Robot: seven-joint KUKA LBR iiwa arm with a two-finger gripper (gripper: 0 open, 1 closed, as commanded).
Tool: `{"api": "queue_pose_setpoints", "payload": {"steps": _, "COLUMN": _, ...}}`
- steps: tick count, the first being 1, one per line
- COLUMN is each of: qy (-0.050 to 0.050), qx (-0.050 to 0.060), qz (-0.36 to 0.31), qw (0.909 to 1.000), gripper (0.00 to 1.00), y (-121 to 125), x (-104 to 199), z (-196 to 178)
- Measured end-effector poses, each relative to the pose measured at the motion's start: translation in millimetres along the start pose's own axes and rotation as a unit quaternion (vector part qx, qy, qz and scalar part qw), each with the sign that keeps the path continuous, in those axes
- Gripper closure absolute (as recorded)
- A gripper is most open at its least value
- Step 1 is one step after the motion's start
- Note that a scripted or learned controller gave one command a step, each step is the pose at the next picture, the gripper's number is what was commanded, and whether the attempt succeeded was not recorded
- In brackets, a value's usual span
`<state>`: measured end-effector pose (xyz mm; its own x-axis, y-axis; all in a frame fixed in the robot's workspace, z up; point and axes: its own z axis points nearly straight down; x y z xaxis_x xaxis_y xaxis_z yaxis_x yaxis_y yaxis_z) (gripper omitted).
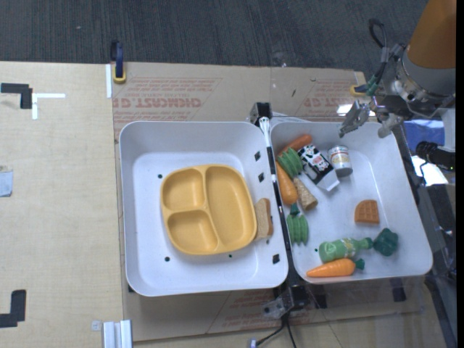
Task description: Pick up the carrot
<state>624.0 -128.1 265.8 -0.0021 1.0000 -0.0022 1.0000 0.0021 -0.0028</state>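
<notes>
Gripper [370, 118]: hangs over the far edge of the right bin [406, 194], fingers spread, nothing between them
Carrot [333, 269]: lies well nearer the camera than the gripper, at that bin's near wall, just beside a green bottle [342, 249]
Writing: cardboard [167, 96] left of the gripper bears mirrored red print, perhaps "CHEMCAST GP"
Hard to read: small carton [316, 162] with black-and-white markings
Arm: orange band [435, 20] cut off at the frame corner
Surface: pale wooden bench [58, 194]
</notes>
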Motion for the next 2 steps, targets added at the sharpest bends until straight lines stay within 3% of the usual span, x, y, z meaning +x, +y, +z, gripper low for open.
{"api": "queue_pose_setpoints", "payload": {"steps": 1, "qy": -0.002, "qx": -0.002, "qz": -0.097, "qw": 0.9953, "gripper": 0.00, "y": 1, "x": -26, "z": -116}}
{"api": "queue_pose_setpoints", "payload": {"steps": 2, "qy": -0.001, "qx": -0.003, "qz": -0.200, "qw": 0.9799, "gripper": 0.00, "y": 15, "x": 160, "z": -154}}
